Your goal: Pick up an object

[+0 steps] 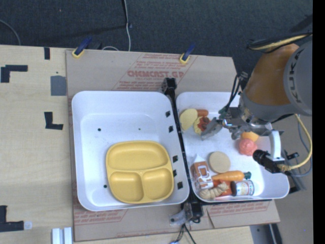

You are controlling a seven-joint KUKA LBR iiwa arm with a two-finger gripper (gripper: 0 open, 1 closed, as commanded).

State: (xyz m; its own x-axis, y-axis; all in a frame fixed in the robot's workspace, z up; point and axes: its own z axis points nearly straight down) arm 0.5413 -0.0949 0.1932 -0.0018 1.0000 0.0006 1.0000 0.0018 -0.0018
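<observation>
The right bin [277, 191] holds several toy foods. A yellow round piece [188, 118] and a small red piece [202, 113] lie at its far left. A pink ball [247, 147] sits mid-right with an orange piece [250, 135] just behind it. Toward the front are a tan disc [219, 161], a carrot [228, 176], a small bottle [243, 188] and a brown packet [201, 173]. My gripper [209, 130] hangs low in the bin, beside the yellow and red pieces, slanting down to the left. Its body hides what lies directly under it.
The left bin [122, 108] holds a yellow divided plate [139, 169] in its front half. A black divider [176, 131] runs between the bins. The grey-and-orange arm [271, 83] covers the right bin's far right corner. A black cable fitting [266, 161] sticks out near the pink ball.
</observation>
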